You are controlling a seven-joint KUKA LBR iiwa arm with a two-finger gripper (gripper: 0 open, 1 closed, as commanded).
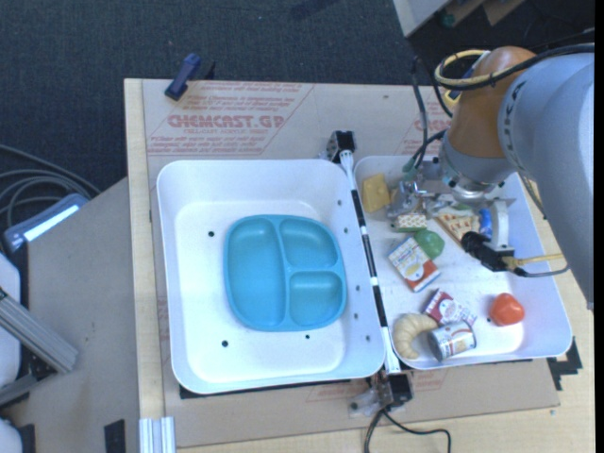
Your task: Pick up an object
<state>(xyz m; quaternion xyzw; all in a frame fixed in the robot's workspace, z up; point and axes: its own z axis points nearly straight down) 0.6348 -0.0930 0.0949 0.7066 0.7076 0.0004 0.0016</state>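
Both bins (189, 347) are white. The divided plate (283, 272) is light blue. In the other bin lie a red tomato (507, 310), a tan croissant (411, 333), a green piece (429, 243) and a yellow block (376, 193). The arm (557, 111) is grey with an orange band (481, 111).

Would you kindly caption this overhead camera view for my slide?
KUKA arm's claw lowered into the right bin of toy food, beside the left bin holding a blue divided tray.
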